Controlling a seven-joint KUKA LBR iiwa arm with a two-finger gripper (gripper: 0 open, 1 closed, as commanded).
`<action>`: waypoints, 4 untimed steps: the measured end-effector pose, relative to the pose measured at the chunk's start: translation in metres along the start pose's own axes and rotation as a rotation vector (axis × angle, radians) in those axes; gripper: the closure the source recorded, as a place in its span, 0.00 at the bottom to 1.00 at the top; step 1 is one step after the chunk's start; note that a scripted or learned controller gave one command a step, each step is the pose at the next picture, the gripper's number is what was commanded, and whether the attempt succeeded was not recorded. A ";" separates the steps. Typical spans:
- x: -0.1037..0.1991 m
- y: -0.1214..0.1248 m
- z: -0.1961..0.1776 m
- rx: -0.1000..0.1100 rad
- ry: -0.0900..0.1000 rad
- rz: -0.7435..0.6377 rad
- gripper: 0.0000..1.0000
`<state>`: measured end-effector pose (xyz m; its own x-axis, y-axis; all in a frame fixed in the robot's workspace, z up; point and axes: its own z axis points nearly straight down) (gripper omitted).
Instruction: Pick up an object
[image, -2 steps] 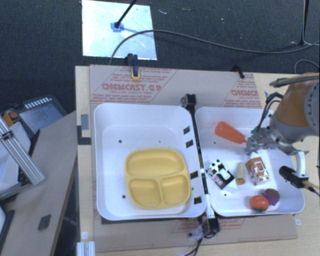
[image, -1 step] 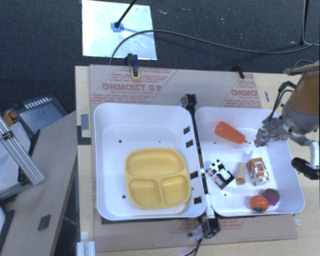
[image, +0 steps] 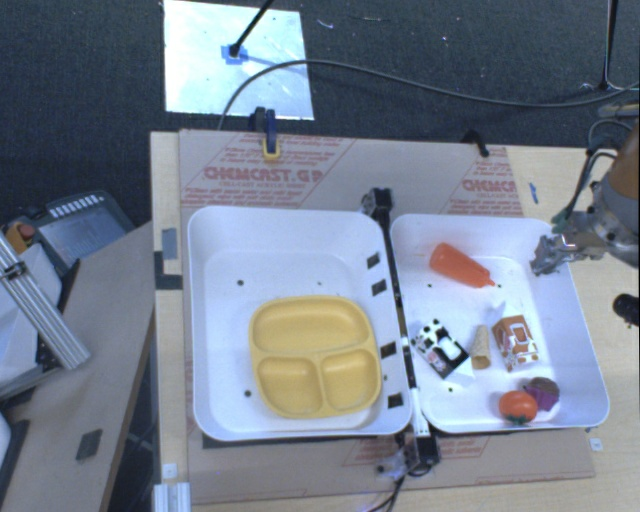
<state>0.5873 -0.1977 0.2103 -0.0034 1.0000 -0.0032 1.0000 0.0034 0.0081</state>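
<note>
The right bin (image: 570, 300) holds an orange bottle-shaped toy (image: 461, 265) at the back. A black-and-white toy (image: 440, 348), a tan cone (image: 481, 346) and an orange-and-white box (image: 515, 340) lie mid-bin. An orange-red fruit (image: 517, 405) and a purple one (image: 543, 391) sit at the front right corner. My gripper (image: 550, 255) hangs at the bin's right rim, apart from all of these, with the grey arm behind it at the right edge of the view.
The left bin (image: 215, 250) holds a yellow divided plate (image: 315, 355). A black clip line (image: 392, 300) joins the two bins. Cardboard lies under both, and a grey device (image: 75, 230) stands off the bench to the left.
</note>
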 end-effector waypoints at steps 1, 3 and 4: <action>-0.002 0.001 -0.043 0.004 0.002 -0.001 1.00; 0.106 0.009 -0.028 0.006 0.005 -0.006 1.00; 0.156 0.022 -0.031 0.005 0.004 -0.004 1.00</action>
<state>0.6088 -0.0415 0.2415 -0.0077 1.0000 0.0004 1.0000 0.0077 0.0027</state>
